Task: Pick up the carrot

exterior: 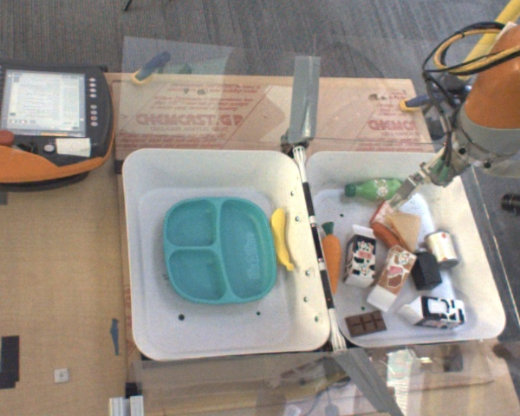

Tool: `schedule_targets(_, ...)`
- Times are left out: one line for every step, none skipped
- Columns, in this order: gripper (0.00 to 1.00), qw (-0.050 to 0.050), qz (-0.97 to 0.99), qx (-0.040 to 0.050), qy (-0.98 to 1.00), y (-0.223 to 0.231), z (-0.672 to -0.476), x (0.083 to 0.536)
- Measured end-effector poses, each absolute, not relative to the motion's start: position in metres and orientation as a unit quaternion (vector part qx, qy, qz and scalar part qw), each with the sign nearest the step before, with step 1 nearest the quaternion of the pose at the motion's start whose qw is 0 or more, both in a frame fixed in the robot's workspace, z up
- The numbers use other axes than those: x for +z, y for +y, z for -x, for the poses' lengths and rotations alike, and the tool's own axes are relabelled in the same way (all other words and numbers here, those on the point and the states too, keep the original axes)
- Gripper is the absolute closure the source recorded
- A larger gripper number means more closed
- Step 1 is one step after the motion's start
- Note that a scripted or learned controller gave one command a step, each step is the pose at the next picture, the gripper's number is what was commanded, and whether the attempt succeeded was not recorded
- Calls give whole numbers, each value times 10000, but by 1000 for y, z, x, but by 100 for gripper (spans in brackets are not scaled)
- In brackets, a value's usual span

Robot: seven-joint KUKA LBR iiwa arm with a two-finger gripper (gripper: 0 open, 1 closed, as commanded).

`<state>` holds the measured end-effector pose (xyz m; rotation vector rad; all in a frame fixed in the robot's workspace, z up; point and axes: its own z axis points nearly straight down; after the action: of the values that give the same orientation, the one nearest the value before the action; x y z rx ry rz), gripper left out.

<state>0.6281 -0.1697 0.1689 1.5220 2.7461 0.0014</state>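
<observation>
Approach step. Gripper (pixel 413 183) near green bottle (pixel 374 187), well apart from carrot (pixel 331 258); finger state not discernible. Next: traverse to carrot at right bin (pixel 485 258) left wall, descend.

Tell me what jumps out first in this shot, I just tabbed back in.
The teal divided plate in the left bin grabs the eye, with a banana beside its right rim. The right bin is crowded: the carrot lies along its left wall beside a cow-print carton. The pincer hangs near the green bottle, away from the carrot.
</observation>
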Motion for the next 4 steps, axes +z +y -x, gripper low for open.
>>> schedule_targets(0,41,-4233,4,9060,-224,-668,156)
schedule_targets(0,41,-4233,4,9060,-224,-668,156)
schedule_targets(0,0,-5786,4,8156,-170,-594,138)
schedule_targets(0,48,-3938,11,9192,-186,-618,108)
